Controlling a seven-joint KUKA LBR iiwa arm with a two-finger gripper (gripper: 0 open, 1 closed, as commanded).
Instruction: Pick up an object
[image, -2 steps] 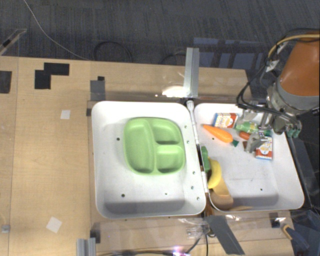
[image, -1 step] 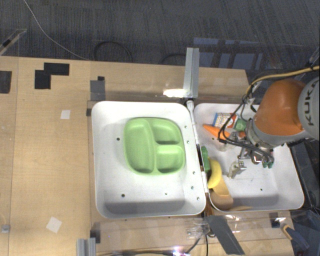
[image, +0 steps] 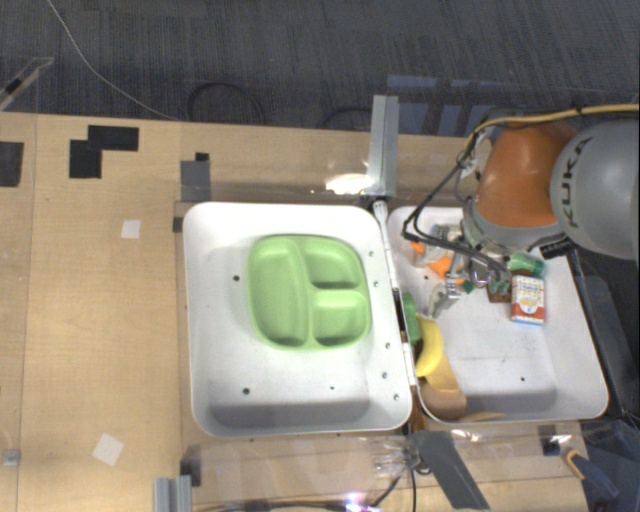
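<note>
The right bin (image: 560, 385) (banana (image: 431, 350), carton (image: 528, 298)) crowds the fingers (image: 452, 292), grip unclear.

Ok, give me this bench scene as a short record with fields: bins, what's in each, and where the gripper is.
left bin: green divided plate, lying flat
right bin: banana and brown item at left wall; small red and white carton; orange item; green item
arm: enters from the right
gripper: over right bin, near the banana
fingers: unclear

Even, fairly bright overhead light, glare on the bench (image: 345, 184) behind the bins, soft shadows, slightly soft focus.
</note>
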